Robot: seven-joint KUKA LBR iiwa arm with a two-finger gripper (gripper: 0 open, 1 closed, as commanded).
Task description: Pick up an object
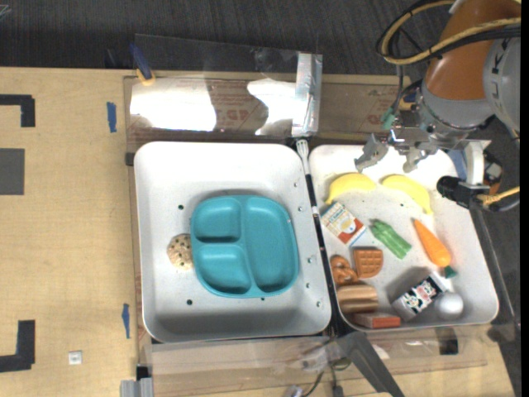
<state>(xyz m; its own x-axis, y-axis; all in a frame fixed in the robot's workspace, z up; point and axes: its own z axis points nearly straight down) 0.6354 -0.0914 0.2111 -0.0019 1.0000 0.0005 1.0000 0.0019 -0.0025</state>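
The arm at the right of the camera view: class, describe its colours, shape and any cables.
The arm has a rounded orange band above grey wrist parts. Black and yellow cables loop beside it. Its gripper is small, grey metal, with two thin fingers.

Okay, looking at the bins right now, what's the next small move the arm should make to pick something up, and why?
Probably lower the hand straight down toward the yellow banana pieces in the right bin. The hand hangs above that bin's far end, nothing shows between its fingers, and the banana lies nearest beneath it. The carrot and green piece lie farther toward the front.
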